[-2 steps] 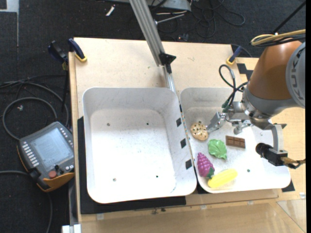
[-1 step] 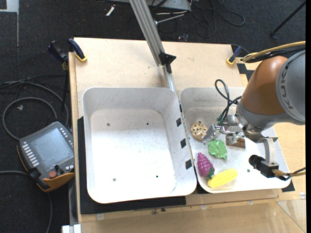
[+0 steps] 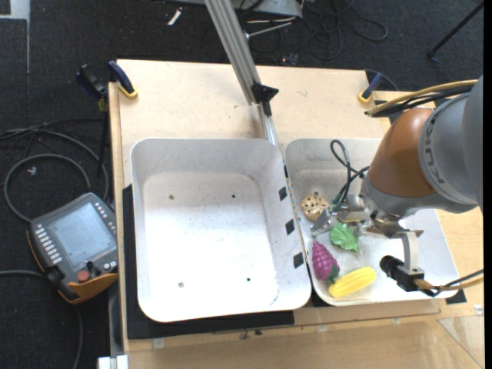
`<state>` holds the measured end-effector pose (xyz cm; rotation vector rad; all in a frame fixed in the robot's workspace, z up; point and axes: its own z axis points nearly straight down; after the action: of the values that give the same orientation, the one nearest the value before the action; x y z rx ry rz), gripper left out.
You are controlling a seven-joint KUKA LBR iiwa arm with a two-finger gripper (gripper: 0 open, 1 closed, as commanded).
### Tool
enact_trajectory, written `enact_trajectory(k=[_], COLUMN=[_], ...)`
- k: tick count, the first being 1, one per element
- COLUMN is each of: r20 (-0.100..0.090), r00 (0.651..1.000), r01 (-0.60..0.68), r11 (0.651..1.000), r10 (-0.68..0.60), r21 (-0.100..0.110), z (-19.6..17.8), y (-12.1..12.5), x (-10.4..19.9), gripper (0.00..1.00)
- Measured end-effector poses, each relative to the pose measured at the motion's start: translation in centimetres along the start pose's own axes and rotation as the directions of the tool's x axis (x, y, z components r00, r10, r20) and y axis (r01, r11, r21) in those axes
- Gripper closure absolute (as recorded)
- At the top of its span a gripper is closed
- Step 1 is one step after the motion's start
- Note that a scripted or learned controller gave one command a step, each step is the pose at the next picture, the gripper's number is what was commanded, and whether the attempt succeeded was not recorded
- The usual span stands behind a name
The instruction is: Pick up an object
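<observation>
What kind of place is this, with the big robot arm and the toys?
Probably a robot lab. A grey and orange robot arm reaches over two white bins on a bench, a handheld control pendant lies on the dark floor, and cables trail around.

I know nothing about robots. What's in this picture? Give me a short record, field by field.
arm: grey with orange band, reaching in from the right over the right bin
gripper: low in the right bin, among the toys
right bin: green toy, purple grapes, yellow corn, tan spotted piece
left bin: white, speckled floor
bench: pale board
</observation>
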<state>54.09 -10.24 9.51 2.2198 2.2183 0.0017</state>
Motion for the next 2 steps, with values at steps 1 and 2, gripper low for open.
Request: enact_trajectory(k=[1,2], r20=[0.0,-0.001], r00=[1.0,1.0], r01=[0.0,0.003], r11=[1.0,1.0], r10=[0.0,-0.003], r21=[-0.005,-0.001], z=[-1.3,-5.5], y=[0.2,0.4], x=[0.0,-0.1], gripper=[1.0,1.0])
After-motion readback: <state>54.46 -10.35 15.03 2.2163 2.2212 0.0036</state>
